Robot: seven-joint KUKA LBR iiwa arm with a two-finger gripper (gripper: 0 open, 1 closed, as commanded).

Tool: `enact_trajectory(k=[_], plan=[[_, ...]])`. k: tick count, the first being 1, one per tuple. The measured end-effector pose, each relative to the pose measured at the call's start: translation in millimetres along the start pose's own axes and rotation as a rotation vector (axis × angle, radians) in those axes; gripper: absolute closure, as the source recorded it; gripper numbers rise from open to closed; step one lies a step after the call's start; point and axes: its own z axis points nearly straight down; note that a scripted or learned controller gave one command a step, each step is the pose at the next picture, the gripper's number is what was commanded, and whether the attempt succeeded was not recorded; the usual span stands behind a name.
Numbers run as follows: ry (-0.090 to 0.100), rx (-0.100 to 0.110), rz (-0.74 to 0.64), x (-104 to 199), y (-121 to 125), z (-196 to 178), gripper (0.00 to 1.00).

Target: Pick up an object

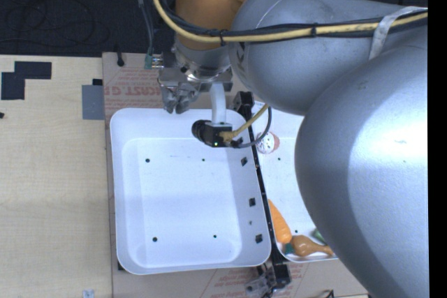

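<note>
My gripper (177,100) hangs over the far rim of the left white bin (126,185), near its back left part. Nothing shows in it. The objects lie in the right bin (279,164), mostly hidden under the big grey arm. An orange carrot-shaped piece (279,221) lies along that bin's left wall. Beside it at the near edge is a tan-orange piece (307,246). A small white round thing with a red rim (265,143) sits farther back.
A black unit with a green light (211,133) hangs on a cable just right of the gripper, over the left bin's far edge. A black divider (257,185) runs between the bins. The arm's bulk covers the right side.
</note>
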Motion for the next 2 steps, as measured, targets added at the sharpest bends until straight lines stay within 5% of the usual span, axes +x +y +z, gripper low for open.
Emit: enact_trajectory(k=[1, 2], plan=[[-0.006, 0.006, -0.004, -2, -1, -6, 1.0], [-0.007, 0.019, 0.003, 30, -4, 141, 1.0]])
